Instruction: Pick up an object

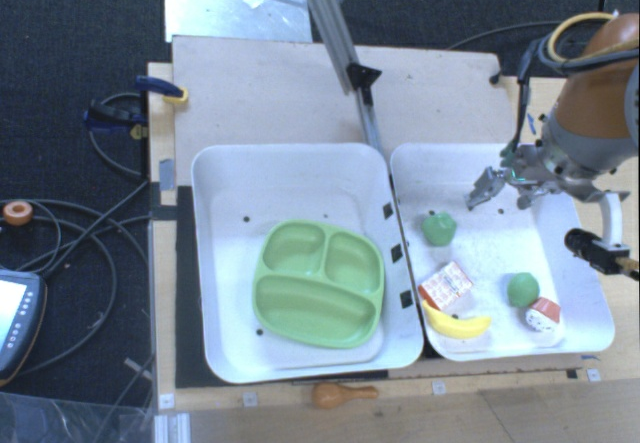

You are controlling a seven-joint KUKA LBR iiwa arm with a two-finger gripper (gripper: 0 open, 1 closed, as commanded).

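- Nothing lifted yet: banana, small carton, green ball and red-and-white piece all lying at near end of right bin.
- Green apple-like piece farther in, just beside hand.
- Hand low over bin floor, clamped on nothing; fingers apart or together, cannot tell.
- Grasp and lift both left to do.

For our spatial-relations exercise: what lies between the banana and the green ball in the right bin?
In the camera view, only bare white bin floor separates the banana from the green ball; the red-and-white carton sits above the banana, off that line.
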